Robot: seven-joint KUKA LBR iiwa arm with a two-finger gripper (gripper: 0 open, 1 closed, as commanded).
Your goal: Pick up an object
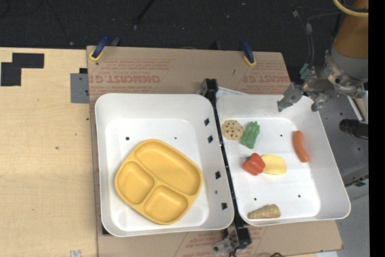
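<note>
The right bin (pixel 328 189) holds a round cookie (pixel 232 129), a green toy vegetable (pixel 250 134), a red pepper (pixel 254 164), a yellow piece (pixel 275 164), an orange sausage-shaped piece (pixel 300 146) and a tan cone (pixel 264 212). My gripper (pixel 301 102) hangs over the far right edge of that bin, above and behind the orange piece. Its fingers (pixel 287 100) are spread open with nothing between them.
The left bin (pixel 111 129) carries a yellow divided plate (pixel 158 180). A black divider (pixel 216 147) runs between the two bins. Brown cardboard (pixel 180 69) lies under both, held by clamps (pixel 246 52) at the back.
</note>
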